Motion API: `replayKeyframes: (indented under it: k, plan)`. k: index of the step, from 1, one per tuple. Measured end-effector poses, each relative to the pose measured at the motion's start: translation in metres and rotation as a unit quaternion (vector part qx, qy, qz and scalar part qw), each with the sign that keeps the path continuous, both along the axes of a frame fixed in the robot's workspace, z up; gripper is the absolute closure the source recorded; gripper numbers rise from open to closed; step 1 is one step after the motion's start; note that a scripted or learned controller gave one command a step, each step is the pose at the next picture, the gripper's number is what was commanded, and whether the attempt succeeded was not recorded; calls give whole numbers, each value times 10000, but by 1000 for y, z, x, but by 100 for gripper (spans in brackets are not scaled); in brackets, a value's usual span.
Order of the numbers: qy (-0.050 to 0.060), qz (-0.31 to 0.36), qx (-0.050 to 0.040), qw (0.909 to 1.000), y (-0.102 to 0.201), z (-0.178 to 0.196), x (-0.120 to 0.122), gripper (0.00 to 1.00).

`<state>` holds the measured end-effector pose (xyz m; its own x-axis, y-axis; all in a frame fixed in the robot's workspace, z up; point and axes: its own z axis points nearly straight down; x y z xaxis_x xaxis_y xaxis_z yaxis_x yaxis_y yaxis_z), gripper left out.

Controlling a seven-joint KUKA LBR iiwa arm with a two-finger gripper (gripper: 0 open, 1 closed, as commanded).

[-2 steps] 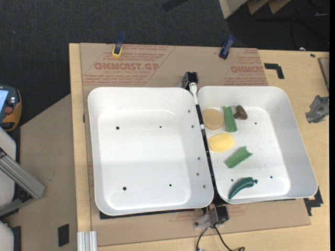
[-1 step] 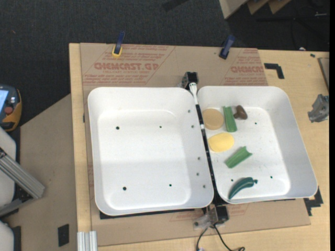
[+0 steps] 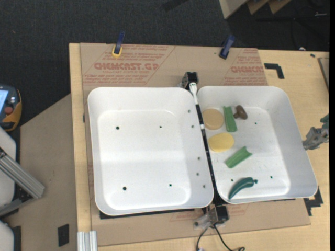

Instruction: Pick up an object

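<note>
Gripper (image 3: 315,136) at right bin's (image 3: 277,101) right rim, grip state unreadable; objects cluster left, yellow disc (image 3: 221,142) likeliest target.

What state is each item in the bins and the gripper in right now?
Tan round disc: flat, against the green bar.
Yellow round disc: flat, free.
Upright-lying green bar: flat.
Slanted green block: flat, apart.
Dark green curved pepper: lying near the rim.
Small brown lump: resting.
Gripper: at the right rim, holding nothing visible.

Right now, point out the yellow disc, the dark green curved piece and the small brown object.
yellow disc (image 3: 221,142), camera view, its middle
dark green curved piece (image 3: 242,186), camera view, mid-body
small brown object (image 3: 241,111), camera view, its centre
</note>
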<state>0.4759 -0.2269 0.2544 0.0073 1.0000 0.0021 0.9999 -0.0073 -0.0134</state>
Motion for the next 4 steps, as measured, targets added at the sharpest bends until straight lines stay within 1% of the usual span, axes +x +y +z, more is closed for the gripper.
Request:
replayKeyframes:
  k: [1,2,3,4]
  plan:
    - [-99,74,-16,9999,50,32,56,100]
    - [-39,7,-2,10000,11,-2,0,100]
    - [-171,41,-62,9998,1,191,4,100]
    - [-22,63,13,10000,59,92,3,100]
